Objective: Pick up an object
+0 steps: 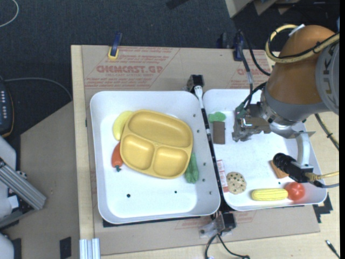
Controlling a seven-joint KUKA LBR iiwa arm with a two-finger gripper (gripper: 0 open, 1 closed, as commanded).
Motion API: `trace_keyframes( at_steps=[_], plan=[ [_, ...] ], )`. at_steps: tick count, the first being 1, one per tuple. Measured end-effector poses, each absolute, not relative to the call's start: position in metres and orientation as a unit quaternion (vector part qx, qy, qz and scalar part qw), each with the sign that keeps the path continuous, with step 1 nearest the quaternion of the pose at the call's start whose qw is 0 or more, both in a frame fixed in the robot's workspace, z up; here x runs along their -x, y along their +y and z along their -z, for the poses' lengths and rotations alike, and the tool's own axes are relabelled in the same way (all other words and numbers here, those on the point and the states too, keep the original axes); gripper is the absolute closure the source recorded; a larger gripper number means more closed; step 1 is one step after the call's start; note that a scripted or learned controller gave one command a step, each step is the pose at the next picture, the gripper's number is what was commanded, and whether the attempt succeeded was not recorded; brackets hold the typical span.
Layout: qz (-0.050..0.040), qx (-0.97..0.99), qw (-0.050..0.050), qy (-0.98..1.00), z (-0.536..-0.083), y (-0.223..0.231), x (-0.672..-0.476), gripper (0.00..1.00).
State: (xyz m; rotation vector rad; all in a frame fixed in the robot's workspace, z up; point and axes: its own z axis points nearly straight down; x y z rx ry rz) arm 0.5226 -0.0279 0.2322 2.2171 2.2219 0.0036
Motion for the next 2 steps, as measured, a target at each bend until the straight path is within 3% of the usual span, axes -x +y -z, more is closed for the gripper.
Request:
trace_keyframes(
  at_steps=[2],
  plan=[
    [-0.0005,-0.707,0.000,0.708,-0.2209,-0.0293,-0.5244,1.00]
  ],
)
